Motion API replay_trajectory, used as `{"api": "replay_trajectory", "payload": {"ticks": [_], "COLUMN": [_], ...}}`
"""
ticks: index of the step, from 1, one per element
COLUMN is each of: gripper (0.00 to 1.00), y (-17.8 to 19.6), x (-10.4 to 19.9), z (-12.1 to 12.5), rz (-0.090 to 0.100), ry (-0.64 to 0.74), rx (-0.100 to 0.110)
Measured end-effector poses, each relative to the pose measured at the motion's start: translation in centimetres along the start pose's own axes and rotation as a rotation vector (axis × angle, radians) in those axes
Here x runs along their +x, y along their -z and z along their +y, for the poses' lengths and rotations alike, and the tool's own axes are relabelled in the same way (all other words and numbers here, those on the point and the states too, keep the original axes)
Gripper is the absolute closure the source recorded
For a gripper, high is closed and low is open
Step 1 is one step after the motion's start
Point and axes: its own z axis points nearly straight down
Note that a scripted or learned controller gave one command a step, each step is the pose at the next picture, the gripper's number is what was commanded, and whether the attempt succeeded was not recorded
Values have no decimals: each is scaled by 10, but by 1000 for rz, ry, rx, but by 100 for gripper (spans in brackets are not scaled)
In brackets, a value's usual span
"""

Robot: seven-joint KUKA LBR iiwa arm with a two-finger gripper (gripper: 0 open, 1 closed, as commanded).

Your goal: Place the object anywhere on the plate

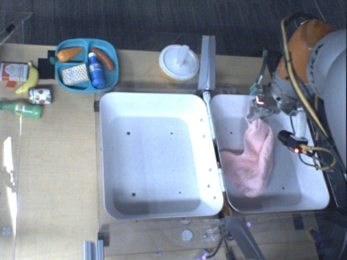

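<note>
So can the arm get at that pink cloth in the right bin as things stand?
Probably yes: the gripper is already at the top end of the pink cloth, which hangs from it down into the right bin, with nothing lying over it.

Surface: pale wooden bench [54, 172], left of and below gripper | Beyond: dark grey carpeted floor [135, 10], along top, above gripper | Light: bright glare patch [7, 161] on far-left bench edge

We have one fixed camera above the bench [54, 161], looking down at a slant on both bins [157, 156]; arm [320, 53] enters from right.
</note>
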Motion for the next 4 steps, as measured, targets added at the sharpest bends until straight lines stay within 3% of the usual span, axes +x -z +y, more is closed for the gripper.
{"api": "replay_trajectory", "payload": {"ticks": [2, 4], "gripper": [100, 100], "y": [67, 51], "x": [10, 98], "z": [-2, -40], "rz": [1, 2], "ry": [10, 818], "rx": [0, -2]}}
